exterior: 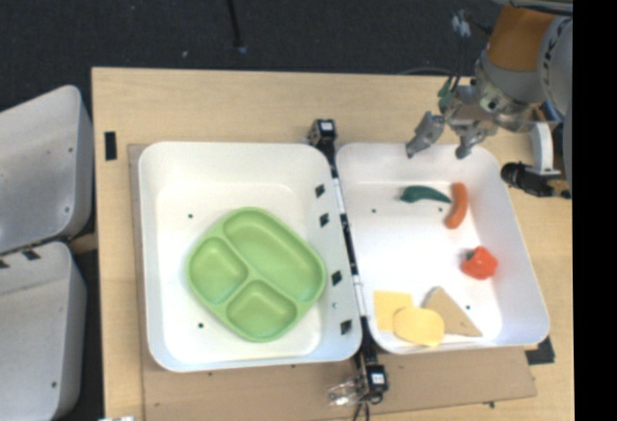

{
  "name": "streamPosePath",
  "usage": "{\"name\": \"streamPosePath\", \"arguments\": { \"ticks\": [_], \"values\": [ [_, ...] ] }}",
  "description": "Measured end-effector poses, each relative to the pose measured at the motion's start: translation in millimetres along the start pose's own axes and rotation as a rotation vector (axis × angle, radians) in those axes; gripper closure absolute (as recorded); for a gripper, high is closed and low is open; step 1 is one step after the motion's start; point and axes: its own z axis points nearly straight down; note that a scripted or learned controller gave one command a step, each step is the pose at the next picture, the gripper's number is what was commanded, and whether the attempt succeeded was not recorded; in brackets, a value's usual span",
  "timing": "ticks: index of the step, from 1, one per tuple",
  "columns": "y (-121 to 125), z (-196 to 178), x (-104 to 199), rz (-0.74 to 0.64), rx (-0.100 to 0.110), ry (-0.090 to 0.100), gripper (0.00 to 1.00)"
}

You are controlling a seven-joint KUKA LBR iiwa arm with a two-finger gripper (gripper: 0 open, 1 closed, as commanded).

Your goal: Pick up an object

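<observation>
Claw [445, 138] spread wide, fingers splayed apart and pinching nothing, hanging over the far edge of the right bin [516, 246]. Arm [525, 14] coming in from the right, orange band above the wrist.

Nearest below: a small dark green pepper [424, 195], lying flat toward the far side of the right bin, with an orange sausage [457, 205] just beside it, nearer the right wall. Farther toward the near edge, a red tomato [479, 263] by the right wall. In the near part of the bin, a yellow square slice [389, 306], a yellow round piece [419, 326] and a tan wedge [451, 311], touching or overlapping in a cluster.

Left bin [159, 246] carrying a green divided plate [254, 273], about the middle.

Likely easiest pick: the sausage. Probably a light toy piece, stiff, smooth and somewhat slippery; narrow enough to fit between spread fingers. Best taken across the middle of its length, fingers square to the long axis, so as not to roll or pivot. Pepper close alongside, so some risk of nudging it. Flat slices lying low, hard to grip from above.
</observation>
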Motion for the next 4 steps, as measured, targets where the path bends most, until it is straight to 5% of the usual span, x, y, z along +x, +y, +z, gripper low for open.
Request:
{"name": "streamPosePath", "arguments": {
  "ticks": [1,3,4],
  "values": [
    [2,-9,0,-0.004,-0.014,-0.003,0.0],
    [-7,93,7,-0.003,-0.011,-0.004,0.0],
    [-2,111,5,-0.004,-0.029,-0.01,0.0]
  ]
}}
